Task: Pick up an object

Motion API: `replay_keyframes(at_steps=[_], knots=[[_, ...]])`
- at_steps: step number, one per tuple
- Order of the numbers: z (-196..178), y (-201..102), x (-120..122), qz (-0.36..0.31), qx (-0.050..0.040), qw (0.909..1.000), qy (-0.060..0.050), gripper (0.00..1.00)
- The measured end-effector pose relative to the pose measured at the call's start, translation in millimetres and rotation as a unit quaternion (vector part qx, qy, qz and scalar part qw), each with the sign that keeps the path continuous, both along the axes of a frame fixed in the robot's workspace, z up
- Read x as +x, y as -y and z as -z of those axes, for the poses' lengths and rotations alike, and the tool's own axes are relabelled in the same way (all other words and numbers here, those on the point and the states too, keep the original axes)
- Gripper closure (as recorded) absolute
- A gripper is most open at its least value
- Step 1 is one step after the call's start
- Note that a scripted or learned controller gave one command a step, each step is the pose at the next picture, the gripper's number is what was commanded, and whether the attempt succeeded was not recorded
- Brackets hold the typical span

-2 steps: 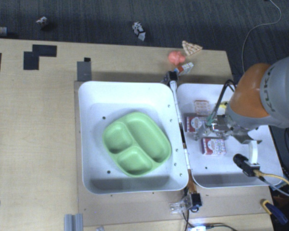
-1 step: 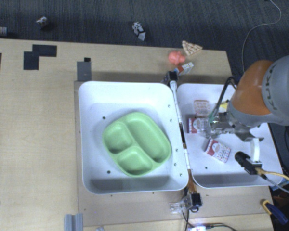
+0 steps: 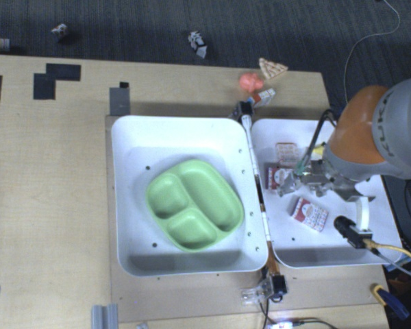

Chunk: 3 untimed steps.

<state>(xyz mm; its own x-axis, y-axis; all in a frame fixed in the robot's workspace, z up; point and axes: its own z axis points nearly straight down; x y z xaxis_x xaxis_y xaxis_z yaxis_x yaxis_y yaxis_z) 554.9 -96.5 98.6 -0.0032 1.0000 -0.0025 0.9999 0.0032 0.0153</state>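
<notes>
The right bin (image 3: pixel 377 249) holds three small red-and-white packets. One packet (image 3: pixel 285 152) lies toward the back, another (image 3: pixel 277 179) by the left wall, and a third (image 3: pixel 309 214) sits nearer the front. My gripper (image 3: pixel 296 184) hangs low over the bin's left half, just right of the middle packet and behind the front one. The grey arm with its orange band (image 3: pixel 356 132) reaches in from the right. Nothing is seen held.
The left bin (image 3: pixel 133 142) holds a green divided plate (image 3: pixel 194 203). Behind the bins on the bench lie a pink object (image 3: pixel 250 82), a pizza-slice toy (image 3: pixel 272 68) and a small item (image 3: pixel 264 96). A ridge (image 3: pixel 257 184) divides the two bins.
</notes>
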Motion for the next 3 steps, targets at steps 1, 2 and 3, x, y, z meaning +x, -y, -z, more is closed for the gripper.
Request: replay_keyframes(at_steps=[1,2,3], knots=[[-11,-1,1,-0.001,-0.0001,1.0000,0.002,1.00],[-11,-1,1,-0.001,0.0000,1.0000,0.002,0.00],[11,-10,-25,0.001,0.0002,1.0000,-0.002,0.00]])
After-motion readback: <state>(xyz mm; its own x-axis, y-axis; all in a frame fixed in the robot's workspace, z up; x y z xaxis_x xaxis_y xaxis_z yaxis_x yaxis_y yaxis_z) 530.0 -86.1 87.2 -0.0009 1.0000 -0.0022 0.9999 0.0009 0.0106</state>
